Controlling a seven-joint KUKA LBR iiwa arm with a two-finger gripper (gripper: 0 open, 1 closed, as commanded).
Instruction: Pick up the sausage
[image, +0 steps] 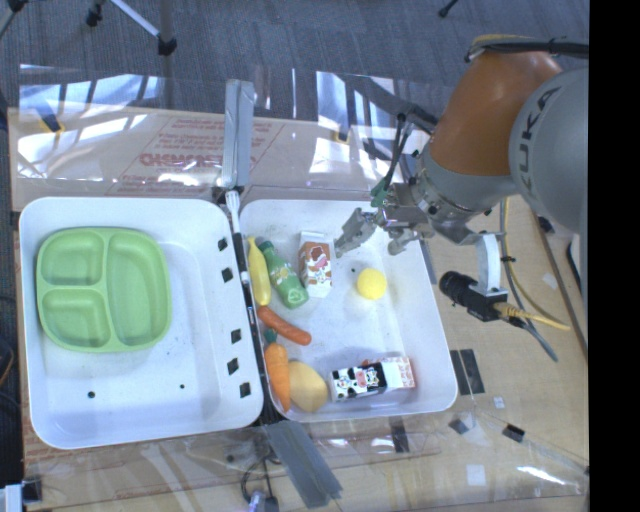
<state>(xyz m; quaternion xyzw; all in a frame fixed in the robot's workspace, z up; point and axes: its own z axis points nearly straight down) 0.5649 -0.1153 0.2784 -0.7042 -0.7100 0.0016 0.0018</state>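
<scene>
Currently the end effector hangs over the upper part of the right bin, its two fingers spread apart with nothing between them; one finger points toward 8 o'clock, the other lies toward 3 o'clock of it. The grey arm, with its orange band, enters from 2 o'clock. At 8 o'clock from the end effector, near it, a small carton with a red and white label stands in the bin. At 6 o'clock lies a yellow ball, apart from the fingers. Further toward 8 o'clock, a green bottle lies just beside a yellow banana along the bin's left wall. The sausage, a slim orange-red piece, lies tilted below the bottle, well apart from the end effector at about 7 o'clock. Below it sit an orange carrot and a tan potato, touching each other, with a cow-patterned carton lying flat at their 3 o'clock. The left bin on the worktop holds a green divided plate.
</scene>
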